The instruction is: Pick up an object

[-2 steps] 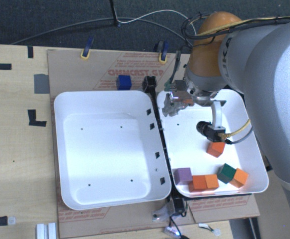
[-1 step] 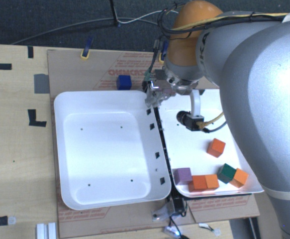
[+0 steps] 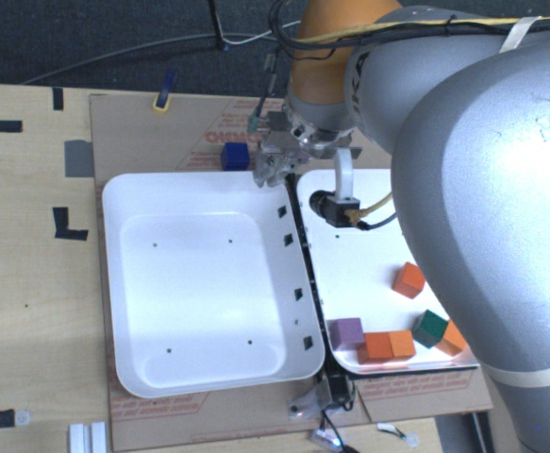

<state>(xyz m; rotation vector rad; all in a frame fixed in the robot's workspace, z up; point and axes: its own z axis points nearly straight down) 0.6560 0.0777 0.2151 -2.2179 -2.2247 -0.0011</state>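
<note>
My gripper [image 3: 273,166] hangs over the far edge of the left bin [image 3: 124,253], near the divide between the two bins. A blue cube [image 3: 235,155] lies just to its left, on the cardboard beyond the bin's far rim; I cannot tell whether the gripper touches it. In the right bin [image 3: 369,243], an orange block [image 3: 408,279] sits mid-bin. Along that bin's near wall lie a purple block [image 3: 347,332], an orange block [image 3: 389,346] and a green block [image 3: 431,328]. Another orange block [image 3: 451,340] is partly hidden by the arm.
The arm's grey body [image 3: 482,187] covers the right bin's right side. A black cable fitting [image 3: 336,208] hangs below the wrist over the right bin. A blue-and-yellow clip [image 3: 165,92] lies on the cardboard at the back. Black clips line the bins' shared rim [image 3: 299,262].
</note>
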